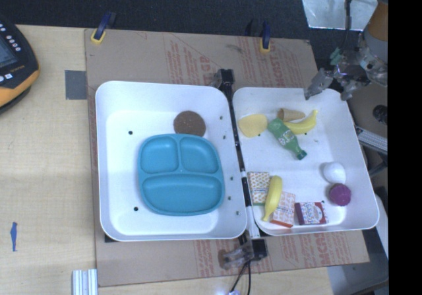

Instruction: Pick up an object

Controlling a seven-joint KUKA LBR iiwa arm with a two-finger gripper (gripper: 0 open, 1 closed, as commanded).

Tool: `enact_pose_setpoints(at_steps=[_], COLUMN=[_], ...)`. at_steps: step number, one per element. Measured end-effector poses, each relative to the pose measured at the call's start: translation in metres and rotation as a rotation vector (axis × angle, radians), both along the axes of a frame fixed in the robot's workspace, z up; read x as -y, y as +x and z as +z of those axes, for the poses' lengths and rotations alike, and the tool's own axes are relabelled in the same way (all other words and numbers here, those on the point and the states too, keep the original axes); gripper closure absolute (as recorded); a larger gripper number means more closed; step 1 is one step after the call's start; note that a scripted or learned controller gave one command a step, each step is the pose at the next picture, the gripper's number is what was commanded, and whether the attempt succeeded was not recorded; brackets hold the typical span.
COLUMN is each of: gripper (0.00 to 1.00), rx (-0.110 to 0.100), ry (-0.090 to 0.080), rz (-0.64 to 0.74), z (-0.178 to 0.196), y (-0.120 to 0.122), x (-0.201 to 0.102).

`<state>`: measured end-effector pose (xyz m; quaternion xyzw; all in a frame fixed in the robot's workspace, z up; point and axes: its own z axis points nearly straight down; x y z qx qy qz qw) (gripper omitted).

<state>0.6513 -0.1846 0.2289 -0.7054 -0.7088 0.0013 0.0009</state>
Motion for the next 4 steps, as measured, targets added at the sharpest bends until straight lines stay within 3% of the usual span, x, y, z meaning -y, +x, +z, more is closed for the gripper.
enact_pose_setpoints(at_steps=[1, 2, 3, 4], gripper=[0.0, 0.0, 1.0, 1.0], rx=[-0.016, -0.009, -0.009, 0.009], ry=[0.005, 0.002, 0.001, 0.002], rz=[0.0, 0.004, 0.003, 0.004], z=[-0.145, -0.137, -0.127, -0.03], y=[-0.068, 0.005, 0.004, -0.019], x=[-0.051, -0.055, -0.054, -0.103])
